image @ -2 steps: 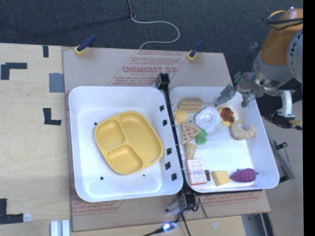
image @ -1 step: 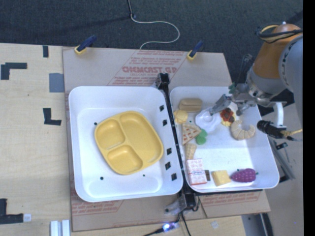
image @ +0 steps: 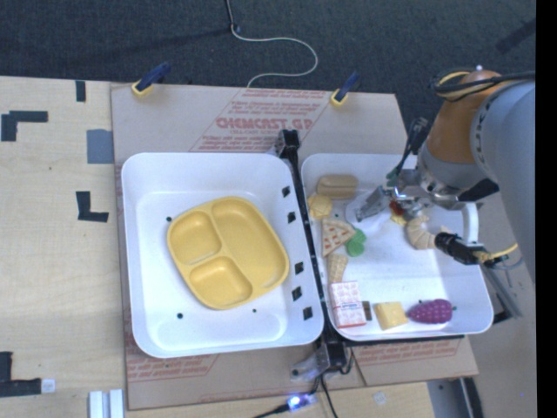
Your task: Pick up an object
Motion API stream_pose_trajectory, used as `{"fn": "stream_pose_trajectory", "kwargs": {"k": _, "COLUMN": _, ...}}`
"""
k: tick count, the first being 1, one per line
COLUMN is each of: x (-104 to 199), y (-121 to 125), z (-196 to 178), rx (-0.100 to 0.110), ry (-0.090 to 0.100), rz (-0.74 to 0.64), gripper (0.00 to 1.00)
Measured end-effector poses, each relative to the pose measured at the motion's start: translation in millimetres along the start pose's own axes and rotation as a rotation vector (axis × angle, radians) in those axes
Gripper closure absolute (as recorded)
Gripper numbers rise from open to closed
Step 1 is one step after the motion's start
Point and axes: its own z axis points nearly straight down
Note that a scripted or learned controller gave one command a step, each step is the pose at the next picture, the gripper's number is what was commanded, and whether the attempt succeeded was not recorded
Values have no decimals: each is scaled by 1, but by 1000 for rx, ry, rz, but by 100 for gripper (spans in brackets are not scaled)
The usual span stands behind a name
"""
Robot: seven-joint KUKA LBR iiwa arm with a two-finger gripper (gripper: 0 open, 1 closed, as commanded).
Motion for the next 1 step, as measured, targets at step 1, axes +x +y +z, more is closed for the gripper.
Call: {"fn": "stream_pose_trajectory", "kwargs": {"k": 1, "x": 0, "y": 0, "z": 4, "rx": -2, "ry": -1, "rz": 0, "gripper": 0}}
